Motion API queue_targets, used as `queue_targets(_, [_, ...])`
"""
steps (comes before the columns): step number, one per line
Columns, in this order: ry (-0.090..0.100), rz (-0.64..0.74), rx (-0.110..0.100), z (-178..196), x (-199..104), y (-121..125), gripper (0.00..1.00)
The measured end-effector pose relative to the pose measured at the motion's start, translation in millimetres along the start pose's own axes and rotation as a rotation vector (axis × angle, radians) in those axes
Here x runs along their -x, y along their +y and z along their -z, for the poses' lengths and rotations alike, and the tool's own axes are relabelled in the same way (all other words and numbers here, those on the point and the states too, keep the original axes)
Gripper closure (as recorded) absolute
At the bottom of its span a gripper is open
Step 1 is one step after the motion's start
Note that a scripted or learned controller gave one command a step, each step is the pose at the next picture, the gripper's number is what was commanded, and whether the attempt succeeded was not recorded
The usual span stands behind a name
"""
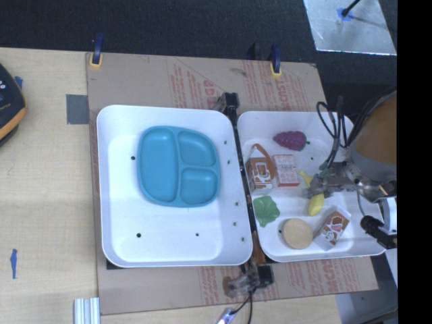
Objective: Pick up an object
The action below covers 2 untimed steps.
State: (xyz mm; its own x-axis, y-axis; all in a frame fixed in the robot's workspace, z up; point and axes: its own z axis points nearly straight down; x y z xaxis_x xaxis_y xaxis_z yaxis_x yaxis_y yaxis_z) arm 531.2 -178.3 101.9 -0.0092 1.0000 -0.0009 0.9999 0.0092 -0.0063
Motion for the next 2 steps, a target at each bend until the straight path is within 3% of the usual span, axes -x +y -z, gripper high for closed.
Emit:
queue_targets(1, [0.000,-0.002,0.004,-10.1,-80.1,29.6,1.00])
queue_targets(2, [0.002,-0.005,0.004,90.8,-138.3,71.7,1.00])
